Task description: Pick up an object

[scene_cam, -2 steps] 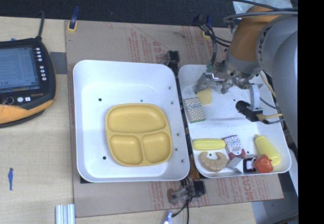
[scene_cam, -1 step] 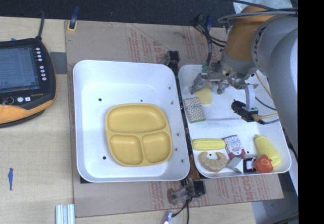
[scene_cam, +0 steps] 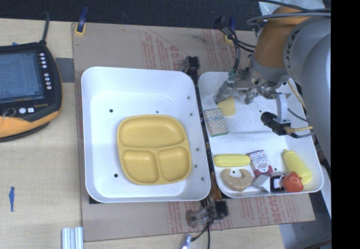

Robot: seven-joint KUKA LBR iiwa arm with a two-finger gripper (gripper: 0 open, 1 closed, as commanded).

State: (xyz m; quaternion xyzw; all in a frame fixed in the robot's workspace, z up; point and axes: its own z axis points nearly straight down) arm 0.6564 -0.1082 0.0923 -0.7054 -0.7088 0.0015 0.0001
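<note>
My gripper hangs over the far part of the right bin, just above a small pale yellow block. A patterned square packet lies beside that block, near the bin's left wall. Along the bin's near side lie a yellow corn cob, a tan pretzel-like piece, a small red-and-white packet, a yellow bottle and a red piece. The arm's grey body and orange band cover the bin's far right corner.
The left bin holds a yellow divided tray. A tablet controller rests on the bench at far left. Clamps sit between the bins at the far and near ends.
</note>
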